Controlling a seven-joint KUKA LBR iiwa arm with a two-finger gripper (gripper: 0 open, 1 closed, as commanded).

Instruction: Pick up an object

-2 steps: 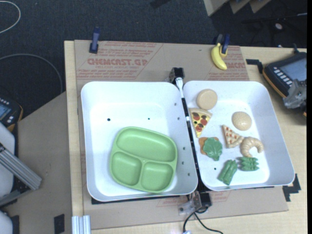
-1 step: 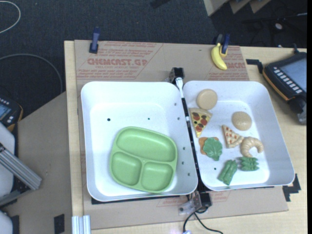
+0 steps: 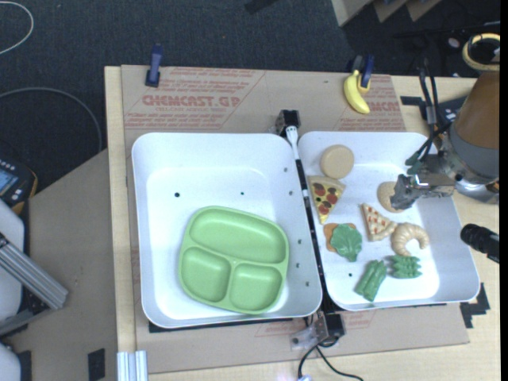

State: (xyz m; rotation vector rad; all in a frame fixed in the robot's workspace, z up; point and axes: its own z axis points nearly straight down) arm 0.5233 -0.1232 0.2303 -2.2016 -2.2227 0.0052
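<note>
Position: one fixed camera, mounted above the bench [image 3: 238, 94].
Direction: looks down at a slant, the far edge of the bench toward the top of the frame.
Distance: far enough to take in both white bins, the left bin [image 3: 159, 165] and the right bin [image 3: 444, 276], with dark floor around the bench.
Arm side: the arm [image 3: 476, 133] enters from the right of the frame.
</note>
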